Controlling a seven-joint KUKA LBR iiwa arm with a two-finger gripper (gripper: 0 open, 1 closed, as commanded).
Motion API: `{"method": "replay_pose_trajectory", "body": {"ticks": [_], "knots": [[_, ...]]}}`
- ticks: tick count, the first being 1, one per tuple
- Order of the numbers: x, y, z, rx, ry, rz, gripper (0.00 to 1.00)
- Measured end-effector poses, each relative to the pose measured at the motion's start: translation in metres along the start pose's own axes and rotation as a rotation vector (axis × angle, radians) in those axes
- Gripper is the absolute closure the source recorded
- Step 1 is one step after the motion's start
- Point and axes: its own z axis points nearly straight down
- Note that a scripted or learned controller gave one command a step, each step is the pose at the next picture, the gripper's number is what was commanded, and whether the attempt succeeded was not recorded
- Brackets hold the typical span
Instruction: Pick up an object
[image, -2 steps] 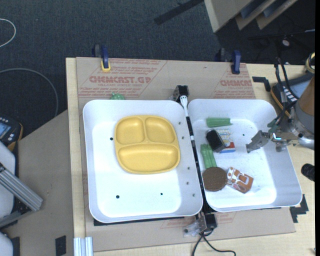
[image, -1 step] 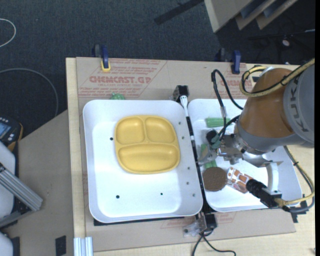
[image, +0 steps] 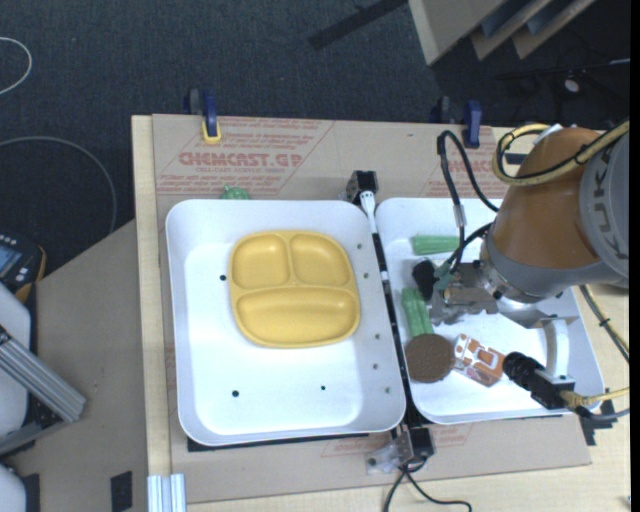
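My gripper (image: 449, 298) hangs low over the middle of the right bin (image: 500, 405), under the grey and orange arm. Just left of it lies a green block (image: 416, 312), pointing front to back. A second green block (image: 435, 244) lies farther back. A small black thing (image: 424, 274) sits between the two, close to the gripper. In front of the gripper are a brown round disc (image: 430, 357) and an orange and white packet (image: 478, 360). The arm hides much of the bin's right half.
A yellow divided plate (image: 294, 286) lies in the left bin (image: 290, 405), towards its back. Both bins rest on a brown board held by clamps at its far edge. A black rail runs between the bins.
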Motion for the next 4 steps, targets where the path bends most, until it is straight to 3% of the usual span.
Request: {"method": "replay_pose_trajectory", "body": {"ticks": [1,2,3,4], "knots": [[0.112,-0.017,0.011,0.006,0.005,-0.014,1.00],[0.183,-0.015,-0.068,-0.007,0.005,-0.011,1.00],[0.197,-0.015,-0.140,-0.008,0.003,-0.005,1.00],[0.141,-0.014,-0.252,-0.014,0.002,0.004,1.00]]}}
